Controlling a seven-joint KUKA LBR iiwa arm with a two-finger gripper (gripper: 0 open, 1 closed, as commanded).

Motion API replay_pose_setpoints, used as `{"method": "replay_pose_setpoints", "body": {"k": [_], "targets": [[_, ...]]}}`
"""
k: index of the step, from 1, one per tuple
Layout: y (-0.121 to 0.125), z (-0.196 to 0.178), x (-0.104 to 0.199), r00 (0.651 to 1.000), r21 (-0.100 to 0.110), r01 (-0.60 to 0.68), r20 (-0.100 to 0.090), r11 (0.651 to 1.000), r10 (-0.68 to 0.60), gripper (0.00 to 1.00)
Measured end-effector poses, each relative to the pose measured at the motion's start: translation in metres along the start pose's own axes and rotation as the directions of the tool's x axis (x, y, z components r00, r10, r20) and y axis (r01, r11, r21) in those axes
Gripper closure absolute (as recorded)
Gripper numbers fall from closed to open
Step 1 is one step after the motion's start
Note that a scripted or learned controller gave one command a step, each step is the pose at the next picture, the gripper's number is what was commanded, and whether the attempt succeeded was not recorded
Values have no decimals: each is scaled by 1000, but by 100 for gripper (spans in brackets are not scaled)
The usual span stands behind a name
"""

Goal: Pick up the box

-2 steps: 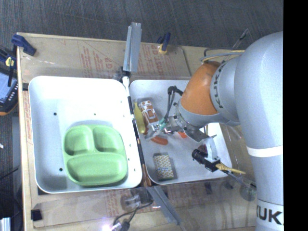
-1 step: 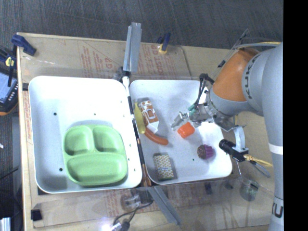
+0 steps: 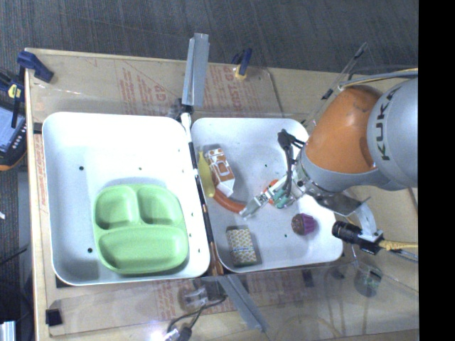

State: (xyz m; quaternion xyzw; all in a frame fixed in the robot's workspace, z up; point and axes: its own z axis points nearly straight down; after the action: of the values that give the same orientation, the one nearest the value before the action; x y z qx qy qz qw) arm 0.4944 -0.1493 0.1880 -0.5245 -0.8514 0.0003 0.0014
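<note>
Camera view. My arm [image 3: 355, 144] reaches in from the right over the right-hand bin [image 3: 249, 130], and my claw [image 3: 274, 196] hangs low near the bin's middle. I cannot tell from this slant how the claw is set, for the wrist hides much of it and the small parts around it blur together.

The step in hand is, by my judgement, the approach: nothing is seen caught in the claw, and the box lies on the bin floor. The box [image 3: 242, 245], small and patterned, rests near the front wall of the right bin, below and to the left of my claw, near but apart from it. Between them lies an orange carrot-like piece [image 3: 226, 202]; further back, a white-and-orange packet [image 3: 220, 169] sits beside a yellow item against the left wall. A purple ball-like thing [image 3: 304, 224] lies right of the box, just under my wrist. The left bin [image 3: 64, 141] bears a green divided tray [image 3: 141, 227].

The next move calls for shifting toward the front-left, centring over the box, then descending clear of the carrot piece.
</note>
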Motion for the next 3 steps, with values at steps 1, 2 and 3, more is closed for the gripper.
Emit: {"method": "replay_pose_setpoints", "body": {"k": [1, 2, 3], "targets": [[35, 46, -86, 992, 0, -130, 1, 992, 130, 0], [-11, 91, -17, 1000, -10, 6, 8, 1000, -6, 0], [56, 96, -4, 945, -2, 328, 4, 945, -328, 0]]}}
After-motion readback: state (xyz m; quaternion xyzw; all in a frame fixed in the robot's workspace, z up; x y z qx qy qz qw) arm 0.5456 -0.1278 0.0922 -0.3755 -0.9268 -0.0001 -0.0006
